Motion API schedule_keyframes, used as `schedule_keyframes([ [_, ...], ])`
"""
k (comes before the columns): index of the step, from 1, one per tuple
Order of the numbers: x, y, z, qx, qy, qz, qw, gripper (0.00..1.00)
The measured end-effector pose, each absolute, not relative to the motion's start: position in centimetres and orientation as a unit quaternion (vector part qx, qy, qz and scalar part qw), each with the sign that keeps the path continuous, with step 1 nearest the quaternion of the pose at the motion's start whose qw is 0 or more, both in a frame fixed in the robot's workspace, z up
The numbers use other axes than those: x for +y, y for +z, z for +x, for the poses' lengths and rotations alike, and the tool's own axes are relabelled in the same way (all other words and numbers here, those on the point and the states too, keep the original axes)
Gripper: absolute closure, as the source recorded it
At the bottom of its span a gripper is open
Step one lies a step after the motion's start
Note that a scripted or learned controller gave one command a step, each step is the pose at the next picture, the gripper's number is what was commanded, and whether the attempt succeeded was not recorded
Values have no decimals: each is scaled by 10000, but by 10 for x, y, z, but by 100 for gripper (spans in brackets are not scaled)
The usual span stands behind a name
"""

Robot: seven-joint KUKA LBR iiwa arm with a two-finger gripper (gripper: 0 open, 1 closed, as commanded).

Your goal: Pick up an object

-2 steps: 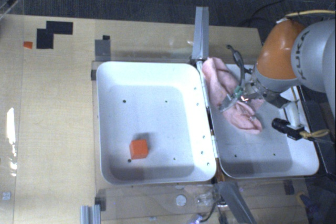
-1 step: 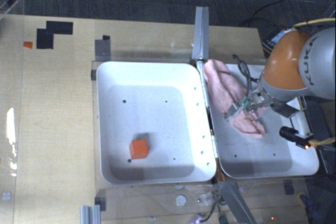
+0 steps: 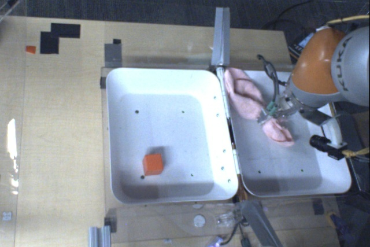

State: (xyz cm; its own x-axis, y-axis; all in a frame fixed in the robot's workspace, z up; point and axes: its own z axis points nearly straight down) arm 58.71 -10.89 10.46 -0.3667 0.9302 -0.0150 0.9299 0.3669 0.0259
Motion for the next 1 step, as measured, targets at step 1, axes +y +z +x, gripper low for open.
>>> schedule_keyframes([
  [1, -54, 187, 612, 8455, 25, 5339, 43, 100],
])
